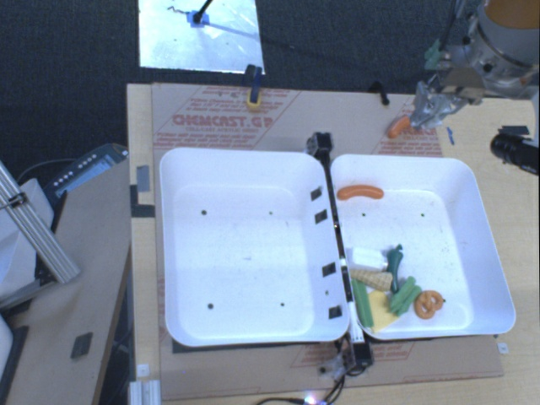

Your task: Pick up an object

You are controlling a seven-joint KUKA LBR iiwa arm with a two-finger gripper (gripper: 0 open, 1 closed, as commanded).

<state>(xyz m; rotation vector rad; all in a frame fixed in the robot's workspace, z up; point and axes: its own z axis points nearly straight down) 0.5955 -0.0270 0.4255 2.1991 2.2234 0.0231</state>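
Note:
My gripper point(421, 122) hangs high over the far rim of the right bin point(472, 226), at the view's upper right. A small orange piece point(398, 128) sits at the tips of its fingers, and the gripper is shut on it, clear of the bin. In the right bin lie an orange sausage point(360, 193) near the far left corner and a cluster at the near side. The cluster holds a white block point(369, 257), a corn cob point(372, 278), green pieces point(405, 294), a yellow slice point(384, 317) and a pretzel point(429, 304).
The left bin point(245, 243) stands beside the right one, with a black hinge strip point(331, 226) between them. A yellow and blue clamp point(253, 87) sits at the bench's far edge. A grey device point(84, 169) lies to the left.

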